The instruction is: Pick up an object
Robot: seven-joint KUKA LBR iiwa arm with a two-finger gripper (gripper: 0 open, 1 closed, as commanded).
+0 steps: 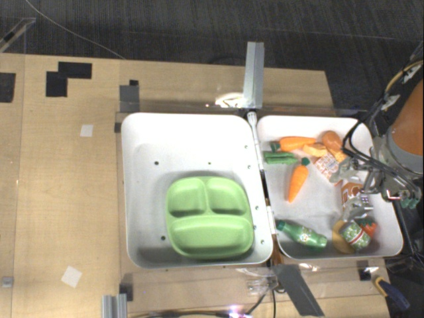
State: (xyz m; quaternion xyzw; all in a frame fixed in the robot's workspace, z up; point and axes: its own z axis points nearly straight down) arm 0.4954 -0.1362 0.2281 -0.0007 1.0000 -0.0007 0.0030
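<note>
The arm is cut off by the right edge. Its hand sits low over the right bin, a small tangle of metal too cluttered to read. It covers part of the jumbled items in the near right corner.

My pale wooden table, marked with black patches, sits on dark carpet crossed by a thin cable.
</note>
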